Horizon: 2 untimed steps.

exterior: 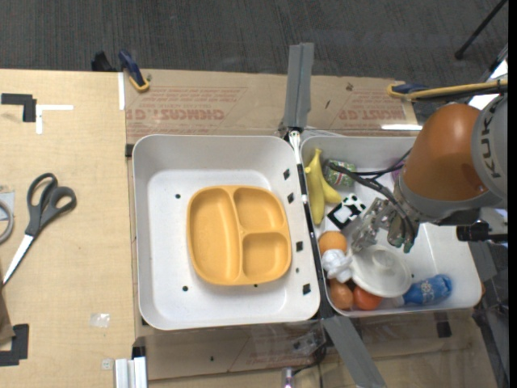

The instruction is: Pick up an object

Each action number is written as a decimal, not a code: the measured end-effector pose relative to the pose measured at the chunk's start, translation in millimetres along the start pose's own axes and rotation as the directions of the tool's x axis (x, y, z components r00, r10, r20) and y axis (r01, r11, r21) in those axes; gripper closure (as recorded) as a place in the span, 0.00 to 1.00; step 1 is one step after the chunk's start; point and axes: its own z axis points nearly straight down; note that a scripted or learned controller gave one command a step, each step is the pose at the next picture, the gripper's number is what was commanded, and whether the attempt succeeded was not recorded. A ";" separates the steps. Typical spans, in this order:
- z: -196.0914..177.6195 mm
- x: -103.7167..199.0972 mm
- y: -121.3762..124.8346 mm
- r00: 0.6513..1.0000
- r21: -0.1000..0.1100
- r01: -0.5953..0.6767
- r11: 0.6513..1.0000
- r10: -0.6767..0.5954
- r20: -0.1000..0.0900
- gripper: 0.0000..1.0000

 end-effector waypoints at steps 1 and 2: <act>15.9 -54.9 -37.8 0.835 -0.007 0.550 0.835 -0.550 -0.012 1.00; -44.2 -98.9 -62.7 0.562 -0.012 0.827 0.562 -0.827 -0.006 1.00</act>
